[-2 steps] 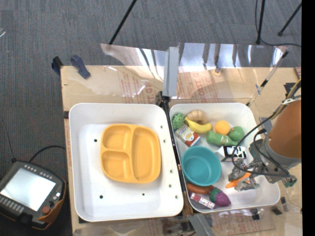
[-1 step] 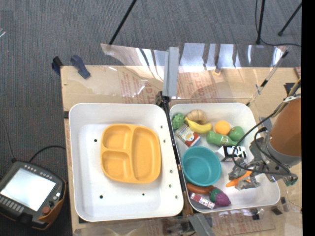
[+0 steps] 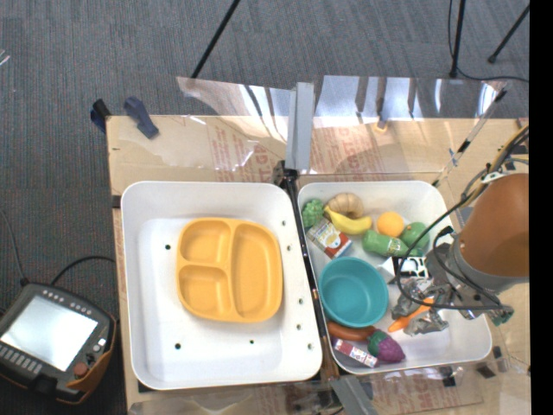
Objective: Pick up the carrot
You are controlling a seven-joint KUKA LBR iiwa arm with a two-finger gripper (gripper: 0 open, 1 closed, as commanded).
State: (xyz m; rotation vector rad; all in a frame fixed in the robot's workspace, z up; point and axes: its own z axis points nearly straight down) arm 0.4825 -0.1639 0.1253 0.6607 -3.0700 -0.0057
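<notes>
one small orange carrot [image 3: 403, 322] — tapered

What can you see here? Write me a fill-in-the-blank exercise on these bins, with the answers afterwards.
1. The yellow three-compartment plastic plate lies in the ____ white bin.
2. The round teal plastic bowl sits in the ____ white bin.
3. The gripper hovers over the small orange toy ____, right of the bowl.
4. The yellow toy banana lies just left of a round ____ fruit.

Answers: left; right; carrot; orange
</notes>
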